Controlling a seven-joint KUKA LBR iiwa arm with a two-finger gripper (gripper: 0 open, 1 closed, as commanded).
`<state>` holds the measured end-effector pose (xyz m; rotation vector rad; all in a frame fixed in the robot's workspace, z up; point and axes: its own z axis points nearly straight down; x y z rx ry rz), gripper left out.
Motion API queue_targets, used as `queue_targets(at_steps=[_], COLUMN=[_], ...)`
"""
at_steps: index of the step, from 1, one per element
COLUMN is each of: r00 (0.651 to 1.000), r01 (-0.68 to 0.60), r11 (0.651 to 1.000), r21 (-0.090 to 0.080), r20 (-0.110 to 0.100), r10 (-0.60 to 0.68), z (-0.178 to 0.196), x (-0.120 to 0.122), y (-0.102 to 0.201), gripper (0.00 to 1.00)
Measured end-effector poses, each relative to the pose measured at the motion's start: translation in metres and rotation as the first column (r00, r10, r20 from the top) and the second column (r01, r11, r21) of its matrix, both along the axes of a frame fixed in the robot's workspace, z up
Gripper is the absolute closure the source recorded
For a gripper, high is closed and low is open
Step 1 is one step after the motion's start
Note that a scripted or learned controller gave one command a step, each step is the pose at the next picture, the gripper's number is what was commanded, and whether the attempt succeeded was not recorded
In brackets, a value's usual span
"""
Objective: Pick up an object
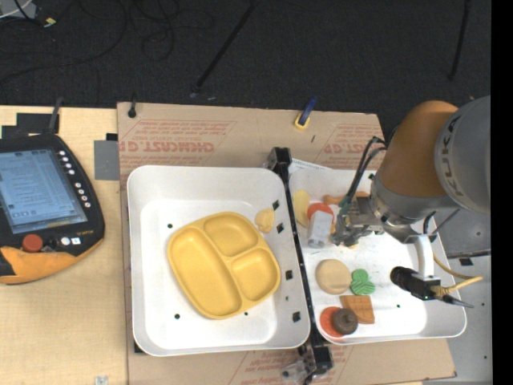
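My gripper hangs low over the right bin, near its back middle. Just left of it lies a small grey bottle with a red cap, and a pale yellow piece lies beside that. In front of the gripper sit a tan round bun, a green ridged item, a brown cracker and a dark chocolate donut at the front wall. I see nothing held in the gripper.
The left bin holds a yellow divided plate and a small yellow lump near the divider. A tablet controller lies on the bench at far left. Brown cardboard lies under both bins.
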<state>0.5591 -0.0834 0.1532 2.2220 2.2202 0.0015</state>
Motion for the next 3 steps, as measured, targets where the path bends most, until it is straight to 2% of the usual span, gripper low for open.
queue_targets(at_steps=[2, 3], r00=[1.0, 1.0], r01=[0.0, -0.005], r11=[1.0, 1.0], r21=[0.0, 0.002], r20=[0.0, -0.002], r10=[0.0, 0.005], z=[0.076, 0.069], x=[0.001, 0.028], y=[-0.004, 0.05], gripper=[1.0, 1.0])
